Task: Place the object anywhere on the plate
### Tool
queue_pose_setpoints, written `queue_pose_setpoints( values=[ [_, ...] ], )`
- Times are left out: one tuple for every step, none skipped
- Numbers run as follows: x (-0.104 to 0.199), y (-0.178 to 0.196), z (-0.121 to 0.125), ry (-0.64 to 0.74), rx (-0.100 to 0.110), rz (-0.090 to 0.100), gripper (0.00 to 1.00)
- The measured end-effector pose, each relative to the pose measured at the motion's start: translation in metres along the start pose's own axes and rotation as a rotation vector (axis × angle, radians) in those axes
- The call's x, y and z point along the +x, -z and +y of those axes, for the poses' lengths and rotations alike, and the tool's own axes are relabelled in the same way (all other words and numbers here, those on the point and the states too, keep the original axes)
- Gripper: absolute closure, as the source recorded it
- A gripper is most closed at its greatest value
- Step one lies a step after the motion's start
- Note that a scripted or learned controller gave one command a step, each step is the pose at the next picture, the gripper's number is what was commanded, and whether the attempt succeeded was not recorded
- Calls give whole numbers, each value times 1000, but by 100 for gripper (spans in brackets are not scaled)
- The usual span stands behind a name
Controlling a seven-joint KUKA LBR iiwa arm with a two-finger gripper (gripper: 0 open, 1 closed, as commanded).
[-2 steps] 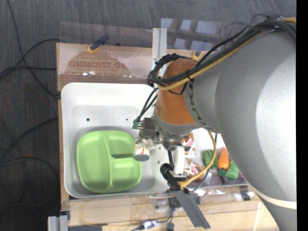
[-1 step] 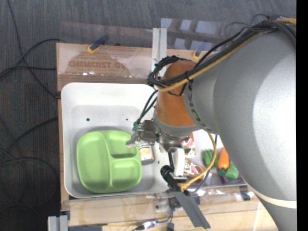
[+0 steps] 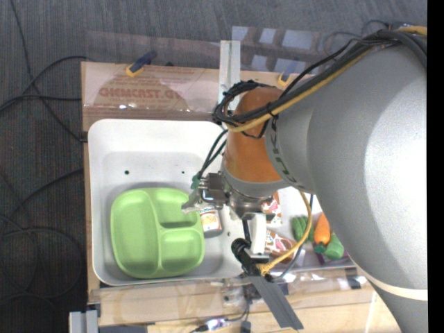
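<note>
Camera view: two-finger gripper (image 3: 206, 207) hangs over the white bin (image 3: 104, 144); a small orange-labelled object (image 3: 210, 220) sits at its tips, grip uncertain; green sectioned plastic plate (image 3: 156, 233) lies just left.

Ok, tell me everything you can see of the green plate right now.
The green plate lies flat in the left bin, toward its near-left part. It is light green, looks like moulded plastic, has rounded corners, and is divided into three compartments: one long one on the left, two smaller ones on the right. All three compartments look bare. The pincer hangs at its right edge, next to a small brown-and-white object; contact is unclear.
</note>
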State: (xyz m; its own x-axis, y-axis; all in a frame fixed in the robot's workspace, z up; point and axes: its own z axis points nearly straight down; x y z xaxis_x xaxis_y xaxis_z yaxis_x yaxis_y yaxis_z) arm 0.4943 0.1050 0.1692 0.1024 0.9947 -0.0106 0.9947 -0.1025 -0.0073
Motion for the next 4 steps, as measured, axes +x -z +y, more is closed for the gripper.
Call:
queue_pose_setpoints(
  values=[
    [-11, 13, -11, 116, -3, 7, 0],
    [-11, 13, -11, 117, -2, 7, 0],
    [-11, 13, -11, 117, -2, 7, 0],
    [-11, 13, -11, 117, -2, 7, 0]
  ],
)
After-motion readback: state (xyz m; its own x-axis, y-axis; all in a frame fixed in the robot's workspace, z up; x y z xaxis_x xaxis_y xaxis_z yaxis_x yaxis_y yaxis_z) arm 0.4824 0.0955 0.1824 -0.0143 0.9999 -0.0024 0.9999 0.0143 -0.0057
